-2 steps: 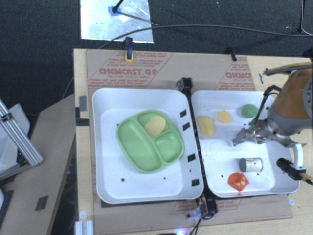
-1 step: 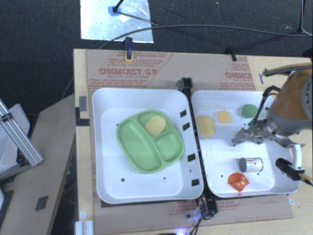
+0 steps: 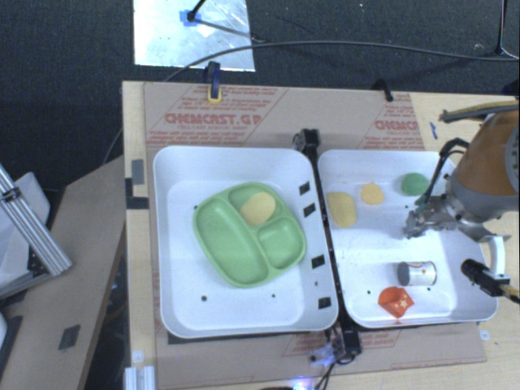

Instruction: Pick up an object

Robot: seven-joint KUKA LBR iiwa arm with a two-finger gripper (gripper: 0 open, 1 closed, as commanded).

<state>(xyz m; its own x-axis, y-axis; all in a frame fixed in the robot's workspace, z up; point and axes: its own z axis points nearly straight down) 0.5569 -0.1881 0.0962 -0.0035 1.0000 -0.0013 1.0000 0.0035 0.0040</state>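
In the right bin (image 3: pixel 370 315) lie a pale yellow oval piece (image 3: pixel 342 210), a small yellow round piece (image 3: pixel 372 193), a green round object (image 3: pixel 413 183), a silver can on its side (image 3: pixel 419 273) and an orange-red object (image 3: pixel 396 301). My gripper (image 3: pixel 416 223) reaches in from the right and sits low over the bin floor, just below the green object and above the can. Nothing shows between its tips. The left bin (image 3: pixel 175 185) holds a green divided plate (image 3: pixel 248 234) with a yellow piece (image 3: pixel 258 208) in its top compartment.
A black divider with clips (image 3: pixel 318 226) runs between the two bins. The bins rest on a cardboard sheet (image 3: pixel 268 112). A blue and yellow clamp (image 3: pixel 214 81) stands at the board's far edge. A metal frame (image 3: pixel 28 226) sits off the bench at left.
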